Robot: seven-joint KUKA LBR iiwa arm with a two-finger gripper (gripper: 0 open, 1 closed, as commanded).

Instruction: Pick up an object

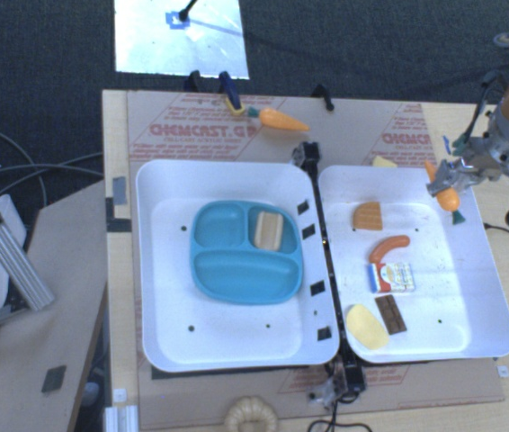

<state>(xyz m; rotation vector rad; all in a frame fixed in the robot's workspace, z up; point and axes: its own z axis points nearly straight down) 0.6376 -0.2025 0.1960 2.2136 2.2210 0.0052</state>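
While the tool (450,180) grips a toy carrot (449,196) above the right bin (488,268), note: light, rigid, slippery; grasp mid-body.

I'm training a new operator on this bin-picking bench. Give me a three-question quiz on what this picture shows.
1. True or false: the blue divided plate lies in the right bin.
2. Which item lies nearest the front edge of the right bin? A) sausage B) yellow chip C) orange wedge
3. Fill in: the toy carrot outside the bins lies on the ____ sheet.

Key:
1. False; it lies in the left bin, with a tan slice in one compartment.
2. B
3. cardboard
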